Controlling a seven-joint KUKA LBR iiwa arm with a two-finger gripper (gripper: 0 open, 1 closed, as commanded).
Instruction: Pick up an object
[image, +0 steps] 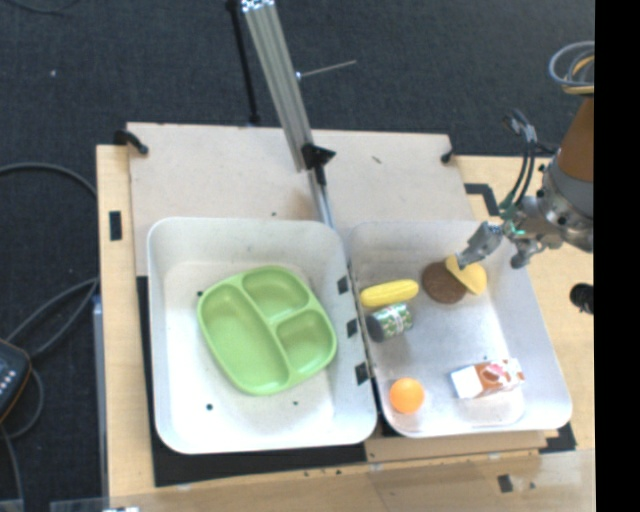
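My gripper (503, 248) hangs over the far right corner of the right bin (540, 340), open, with nothing between its fingers. Its left finger (482, 243) ends just above a small yellow wedge (471, 276), which leans against a brown disc (442, 284). Further left in the same bin lie a yellow corn cob (388, 293) and a small green can (390, 321). An orange ball (406, 396) and a white and red carton (487, 380) sit near the bin's front edge.
The left bin (170, 300) holds a green divided plate (267, 328). A slanted metal pole (283, 90) comes down from the top to the gap between the bins. Cables run along the arm's wrist (525, 170) at the right.
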